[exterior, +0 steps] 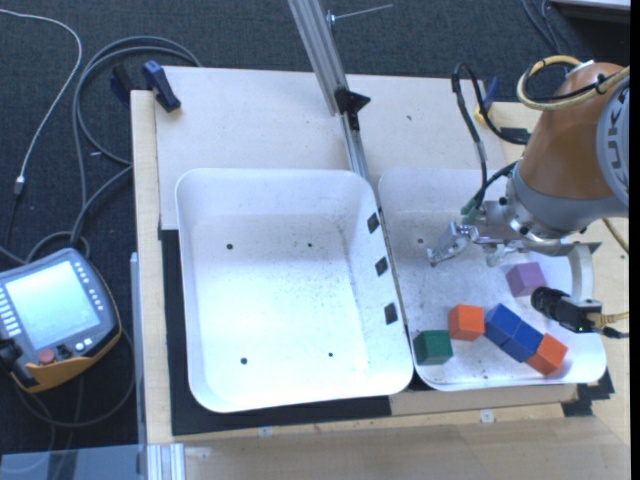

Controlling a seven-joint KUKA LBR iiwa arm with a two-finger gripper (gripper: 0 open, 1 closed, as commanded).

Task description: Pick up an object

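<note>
Green cube [433, 346] at the right bin's [420, 203] near-left corner, orange cube [466, 322] just beside it, blue block [514, 331] lying at a slant, touching a second orange cube [547, 354] at its right end, pale purple cube [525, 277] behind them

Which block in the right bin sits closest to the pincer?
The purple block, just below the pincer; the orange, blue and green blocks lie farther toward the bin's near edge.

Both bins look like smooth white plastic, the left bin [280, 288] speckled with dark flecks, the right bin [420, 208] faintly glossy. The counter [260, 118] is matt, pale board. The claw [455, 243] is bare shiny metal. The blocks, such as the green one [433, 346], look matt.
</note>
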